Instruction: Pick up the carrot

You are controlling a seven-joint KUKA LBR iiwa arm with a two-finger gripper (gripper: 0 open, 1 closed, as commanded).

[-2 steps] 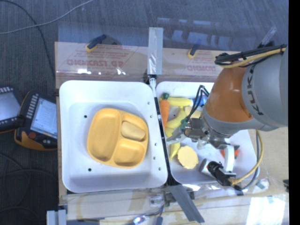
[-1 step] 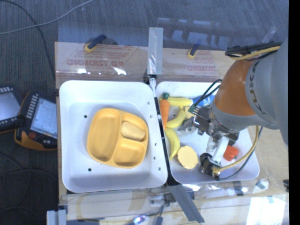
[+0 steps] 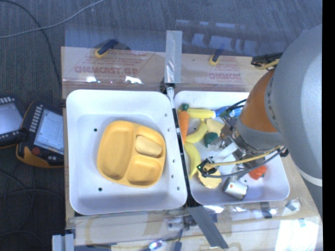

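The big grey arm with its orange band (image 3: 261, 106) reached in from the right and hung over the right-hand shallow white bin (image 3: 277, 190), covering much of that bin's upper right part. Its two-finger gripper (image 3: 230, 145) sat low among the clutter near the bin's middle; whether the fingers were open or closed could not be told, and nothing could be seen held between them.

The desk (image 3: 78, 61) behind the bins carried brown cardboard sheets under clear film with red printed lettering (image 3: 107, 69), seen upside down and too blurred to read with any confidence; a second patch of red print (image 3: 225, 76) lay behind the right bin, equally unreadable.

The left-hand shallow white bin (image 3: 84, 192) held one thing, a yellow plastic divided tray with three compartments (image 3: 132, 153), lying near its centre.

The right bin was crowded. The orange carrot with a green top (image 3: 183, 123) lay along its left wall, just beside the divider between the bins, apart from the gripper. Close by were a yellow banana (image 3: 200, 112), a second curved yellow banana (image 3: 191, 158), a small dark green piece (image 3: 210, 138), a pale yellow flat piece (image 3: 209, 181), a silver can (image 3: 235, 188) and a small red-orange item (image 3: 257, 173).

To the far left, off the desk, sat a handheld control pendant with a screen (image 3: 44, 135).
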